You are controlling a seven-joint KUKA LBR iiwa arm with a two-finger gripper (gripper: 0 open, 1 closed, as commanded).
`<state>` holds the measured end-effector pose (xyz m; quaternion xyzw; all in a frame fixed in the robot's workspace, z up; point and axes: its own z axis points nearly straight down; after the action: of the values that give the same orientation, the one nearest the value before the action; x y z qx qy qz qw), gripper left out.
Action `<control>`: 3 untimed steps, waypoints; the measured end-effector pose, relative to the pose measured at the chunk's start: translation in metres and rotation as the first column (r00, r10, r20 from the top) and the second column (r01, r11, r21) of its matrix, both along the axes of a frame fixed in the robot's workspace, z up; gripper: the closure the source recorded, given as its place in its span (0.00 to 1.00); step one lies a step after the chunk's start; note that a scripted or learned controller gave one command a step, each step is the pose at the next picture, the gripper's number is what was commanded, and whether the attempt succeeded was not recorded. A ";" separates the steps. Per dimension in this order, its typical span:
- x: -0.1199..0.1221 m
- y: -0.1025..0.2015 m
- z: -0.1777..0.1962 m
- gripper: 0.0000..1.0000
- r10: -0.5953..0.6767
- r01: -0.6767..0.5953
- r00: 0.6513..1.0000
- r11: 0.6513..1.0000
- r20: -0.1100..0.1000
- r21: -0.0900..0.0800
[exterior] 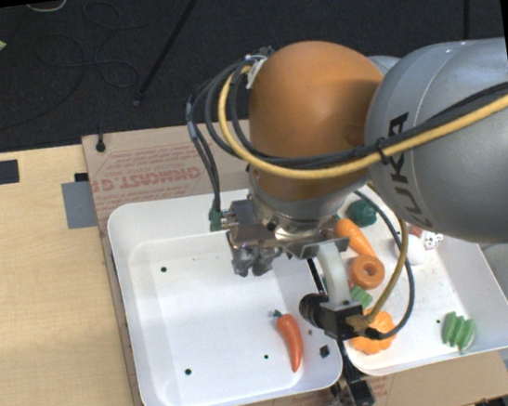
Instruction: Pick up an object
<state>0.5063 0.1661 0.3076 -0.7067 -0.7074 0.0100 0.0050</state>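
A red chili pepper with a green stem lies in the left bin, near its front right corner. My gripper hangs over the right part of that bin, up and left of the pepper and apart from it. The big orange and grey wrist hides much of the gripper from above. Nothing shows held in it.
In the right bin lie an orange carrot, a round orange slice, another orange piece, a green ridged thing, a teal piece and a small white thing. The arm covers the bins' shared wall.
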 end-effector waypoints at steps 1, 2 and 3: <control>0.008 0.063 -0.027 1.00 0.002 -0.002 1.000 1.000 0.015 0.005; 0.085 0.075 0.089 1.00 0.003 -0.003 1.000 1.000 0.031 0.010; 0.096 0.079 0.112 1.00 0.005 -0.005 1.000 1.000 0.020 0.006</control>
<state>0.6027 0.2447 0.4196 -0.7050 -0.7092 0.0008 0.0003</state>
